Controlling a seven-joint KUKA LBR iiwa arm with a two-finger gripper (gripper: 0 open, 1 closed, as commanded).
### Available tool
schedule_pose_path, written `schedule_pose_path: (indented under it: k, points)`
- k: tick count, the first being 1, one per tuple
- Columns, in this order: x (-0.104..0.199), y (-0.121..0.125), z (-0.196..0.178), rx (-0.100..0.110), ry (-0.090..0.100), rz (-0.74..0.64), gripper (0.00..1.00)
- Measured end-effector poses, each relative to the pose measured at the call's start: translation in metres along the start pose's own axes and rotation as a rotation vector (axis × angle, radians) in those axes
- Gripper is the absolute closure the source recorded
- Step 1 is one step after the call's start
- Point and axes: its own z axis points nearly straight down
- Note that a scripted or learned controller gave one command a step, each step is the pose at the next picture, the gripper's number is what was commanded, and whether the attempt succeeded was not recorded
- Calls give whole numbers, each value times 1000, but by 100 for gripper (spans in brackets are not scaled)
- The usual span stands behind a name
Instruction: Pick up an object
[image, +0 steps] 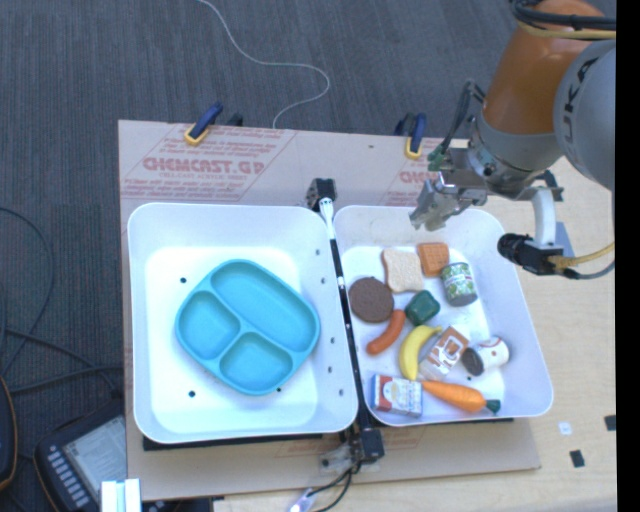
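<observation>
**Gripper hanging over the far edge of the toy-food bin**

The gripper (436, 208) is hovering above the far rim of the right bin (527, 330), and nothing is showing between its fingers; whether they are parted or closed I cannot tell from this slanted view. The pile of toy food is lying below it in the picture, toward the camera. Nearest is the orange cracker (433, 258), just beyond the fingertips, with the slice of bread (402, 268) touching it on the left and the small green can (459, 282) just to the right. Farther off, the banana (417, 347) is lying with its long axis running roughly away from the camera, and the carrot (457, 394) is lying crosswise near the front wall. A short drop forward is probably reaching the cracker first.

The left bin (150, 330) is holding a blue divided plate (247, 325). The cardboard sheet (160, 140) under both bins is reading "CHEMCAST GP" in red. The can's label is too small to read.
</observation>
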Motion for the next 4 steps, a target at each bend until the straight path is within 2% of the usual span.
schedule_pose_path:
  k: [1,2,3,4]
  points:
    - [-38,45,74,4,-1,2,100]
    - [-37,45,73,3,-1,1,0]
    - [-36,6,187,3,1,1,0]
    - [-36,6,177,3,0,2,100]
